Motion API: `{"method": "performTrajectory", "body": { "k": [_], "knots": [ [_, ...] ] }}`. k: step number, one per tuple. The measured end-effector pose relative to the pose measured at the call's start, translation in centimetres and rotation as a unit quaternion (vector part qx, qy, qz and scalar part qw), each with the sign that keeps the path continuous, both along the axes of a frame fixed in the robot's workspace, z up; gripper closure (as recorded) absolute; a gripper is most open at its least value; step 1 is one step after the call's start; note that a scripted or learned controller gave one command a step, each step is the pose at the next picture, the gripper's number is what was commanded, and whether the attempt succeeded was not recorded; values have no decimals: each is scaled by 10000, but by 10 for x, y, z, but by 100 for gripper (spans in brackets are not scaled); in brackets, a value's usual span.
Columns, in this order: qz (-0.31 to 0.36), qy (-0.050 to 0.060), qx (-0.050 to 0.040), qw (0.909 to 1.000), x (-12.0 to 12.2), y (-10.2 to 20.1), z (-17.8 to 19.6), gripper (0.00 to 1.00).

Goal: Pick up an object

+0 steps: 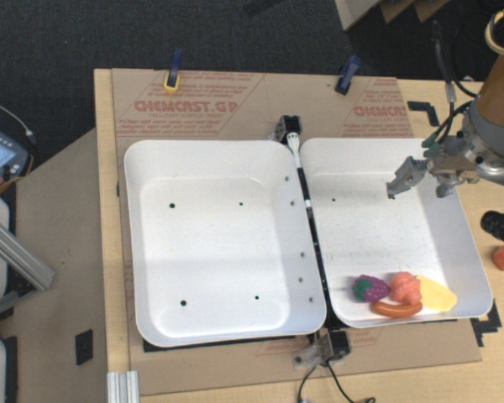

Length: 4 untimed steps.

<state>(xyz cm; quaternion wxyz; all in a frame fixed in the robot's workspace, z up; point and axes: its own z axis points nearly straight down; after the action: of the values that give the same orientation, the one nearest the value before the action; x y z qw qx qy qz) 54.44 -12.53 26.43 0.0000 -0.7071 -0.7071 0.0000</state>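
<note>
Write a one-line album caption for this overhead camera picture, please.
Robot arm's open gripper hovers above the right bin, toy food piled in its near corner.

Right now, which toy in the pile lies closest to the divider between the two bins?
The purple toy. It sits at the left end of the cluster, nearest the divider; the pink, orange and yellow toys lie further right.
</note>
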Motion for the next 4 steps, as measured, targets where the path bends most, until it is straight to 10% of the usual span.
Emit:
{"method": "performTrajectory", "body": {
  "k": [1, 2, 3, 4],
  "knots": [
    [22, -94, -7, 10000, -37, 35, 141, 0],
    [7, -32, -11, 10000, -36, 33, 143, 100],
    [-19, 38, 3, 10000, -45, 2, 74, 100],
    [-2, -23, -10, 10000, -43, 4, 88, 100]
  ]
}}
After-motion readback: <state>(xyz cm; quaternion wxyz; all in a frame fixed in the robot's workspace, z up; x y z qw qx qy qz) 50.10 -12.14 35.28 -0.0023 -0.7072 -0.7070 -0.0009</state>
